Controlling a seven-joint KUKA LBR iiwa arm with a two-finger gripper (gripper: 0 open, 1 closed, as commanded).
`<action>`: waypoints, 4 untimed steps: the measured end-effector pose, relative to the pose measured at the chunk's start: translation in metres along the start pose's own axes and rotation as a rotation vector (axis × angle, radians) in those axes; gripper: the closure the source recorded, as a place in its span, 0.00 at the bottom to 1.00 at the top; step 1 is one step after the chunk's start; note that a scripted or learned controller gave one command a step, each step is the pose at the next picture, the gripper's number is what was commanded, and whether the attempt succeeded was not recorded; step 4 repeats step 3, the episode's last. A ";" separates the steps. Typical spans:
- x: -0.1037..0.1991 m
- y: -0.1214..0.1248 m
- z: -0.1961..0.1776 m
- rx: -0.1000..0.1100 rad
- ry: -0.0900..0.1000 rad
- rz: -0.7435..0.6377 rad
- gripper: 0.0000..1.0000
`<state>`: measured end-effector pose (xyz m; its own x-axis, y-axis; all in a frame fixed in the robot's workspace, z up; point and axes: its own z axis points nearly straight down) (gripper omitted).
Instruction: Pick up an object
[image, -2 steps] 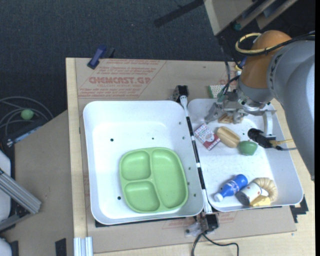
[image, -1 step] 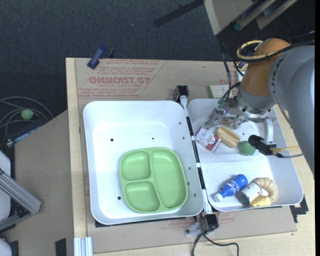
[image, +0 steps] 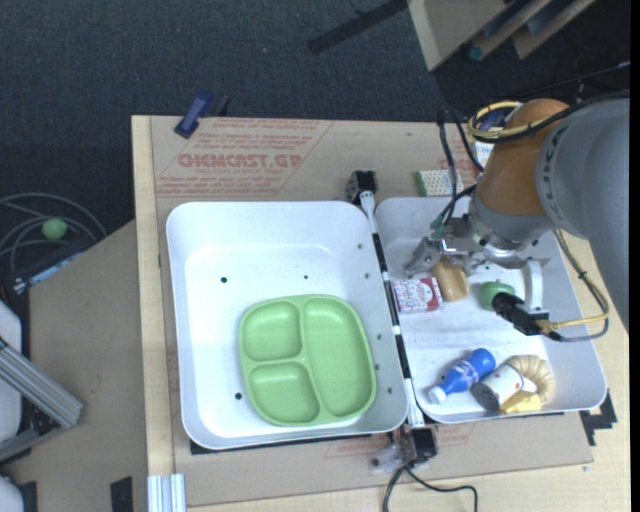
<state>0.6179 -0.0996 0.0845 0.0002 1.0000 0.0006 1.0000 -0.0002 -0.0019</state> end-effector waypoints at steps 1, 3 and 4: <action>-0.035 -0.004 0.000 -0.002 -0.002 0.001 0.00; 0.024 -0.053 -0.101 -0.004 0.001 -0.002 1.00; 0.024 -0.053 -0.101 -0.004 0.001 -0.002 1.00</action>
